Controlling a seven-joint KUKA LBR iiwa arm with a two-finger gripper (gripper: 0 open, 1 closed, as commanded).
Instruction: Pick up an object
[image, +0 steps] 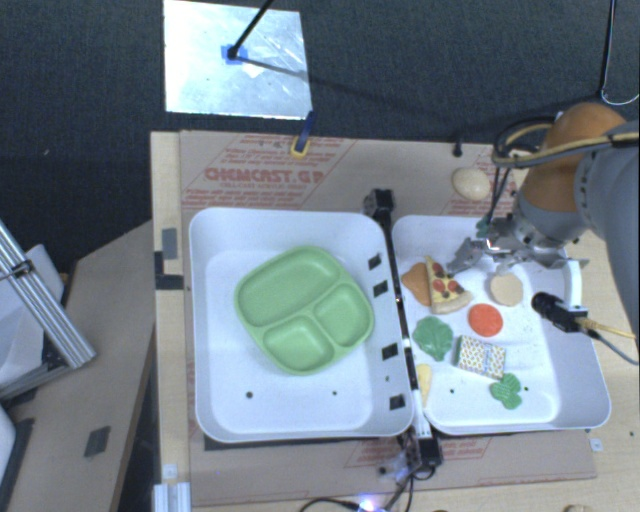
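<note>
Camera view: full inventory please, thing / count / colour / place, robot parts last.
bins: 2, white, side by side on the bench
divided plate: 1, light green, in the left bin
pizza slice: 1, orange and red, right bin, near the divider
round disc: 1, red-orange, right bin, centre
pale disc: 1, cream, right bin, just above the red one
leafy pieces: 2, green, right bin, one by the divider, one at the front
patterned block: 1, yellowish, right bin, front
egg-like ball: 1, cream, on the bench behind the right bin
arm: 1, grey with orange band, over the right bin
gripper: 1, over the right bin's back part
</note>
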